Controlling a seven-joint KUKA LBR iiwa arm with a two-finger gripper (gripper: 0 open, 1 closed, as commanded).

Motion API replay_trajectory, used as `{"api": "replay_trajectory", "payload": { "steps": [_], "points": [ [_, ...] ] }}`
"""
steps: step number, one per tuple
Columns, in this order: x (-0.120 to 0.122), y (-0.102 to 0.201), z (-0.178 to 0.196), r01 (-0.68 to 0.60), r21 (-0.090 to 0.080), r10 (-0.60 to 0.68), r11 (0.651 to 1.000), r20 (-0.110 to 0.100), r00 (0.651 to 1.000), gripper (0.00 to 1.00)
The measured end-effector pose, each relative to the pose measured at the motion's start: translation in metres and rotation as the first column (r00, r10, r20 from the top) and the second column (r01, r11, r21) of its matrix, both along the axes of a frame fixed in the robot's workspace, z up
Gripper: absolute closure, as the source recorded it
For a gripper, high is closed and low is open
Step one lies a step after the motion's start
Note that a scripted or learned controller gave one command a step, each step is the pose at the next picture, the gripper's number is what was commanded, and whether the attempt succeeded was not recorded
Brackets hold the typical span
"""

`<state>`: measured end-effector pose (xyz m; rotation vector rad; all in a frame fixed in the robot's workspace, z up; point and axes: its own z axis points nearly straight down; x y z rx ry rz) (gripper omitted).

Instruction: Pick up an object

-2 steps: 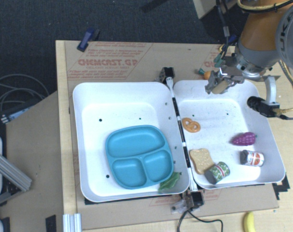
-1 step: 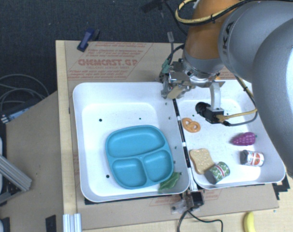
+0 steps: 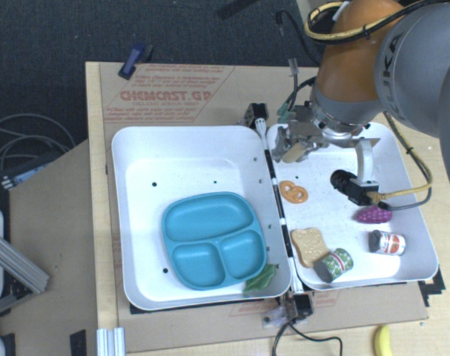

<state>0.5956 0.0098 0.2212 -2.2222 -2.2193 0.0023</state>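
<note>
While the gripper [image 3: 293, 144] hangs low over the far corner of the right bin [image 3: 325, 217], hard against the wall it shares with the left bin [image 3: 173, 162], nothing can be seen held, and whether the jaws stand open or closed cannot be told from this angle. Nearest candidate: a pretzel [image 3: 293, 192], lying flat just on the near side of the jaws, beside the same dividing wall, with bare floor around it. Farther out from the jaws along that wall: a slice of toast [image 3: 308, 245] with a green can [image 3: 334, 263] touching its near corner. Well off to the jaws' other side: a purple bunch of grapes [image 3: 374, 215] and a red-and-white jar [image 3: 388, 242]. Across the wall, a blue divided plate [image 3: 213, 239] and a green leaf [image 3: 260, 279] tucked in the near corner. Judgement: the pretzel is the short reach. To do it well, open wide before descending, centre the jaws over the pretzel, and turn them so neither side fouls the dividing wall. Being thin and flat, it needs the tips nearly on the floor before closing, otherwise the jaws likely close over it on air. Lift straight up and check something sits between the jaws before moving off.
</note>
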Motion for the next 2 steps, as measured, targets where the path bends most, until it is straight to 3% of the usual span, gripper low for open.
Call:
{"api": "replay_trajectory", "payload": {
  "steps": [1, 2],
  "points": [
    [-0.034, -0.013, -0.007, 0.0, 0.001, 0.0, 1.0, -0.001, 1.0, 1.0],
    [-0.061, 0.018, 0.027, -0.003, 0.001, 0.003, 1.0, 0.002, 1.0, 1.0]
  ]
}}
